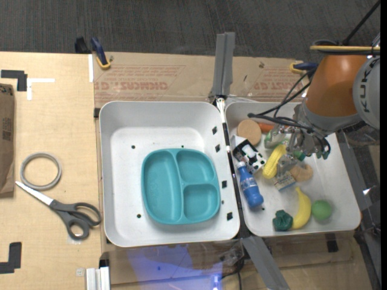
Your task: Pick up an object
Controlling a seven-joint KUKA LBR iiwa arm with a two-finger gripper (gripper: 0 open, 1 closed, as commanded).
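My gripper [295,154] hangs low in the right bin [338,189], under the orange band of the arm [335,86]. It is right above a cluster of small items: a yellow corn-like piece [272,162] just to its left and a tan lump [301,173] just below it. Further off in this bin lie a blue bottle [249,187], a banana [302,208], a green ball [321,210], a dark green object [282,220], a round tan disc [248,130] and a black-and-white object [247,152].
The left bin [121,138] holds a teal divided plate [181,186]. On the wooden bench to the left lie scissors [63,210] and a roll of tape [40,170]. Cables run from the arm over the right bin's far edge.
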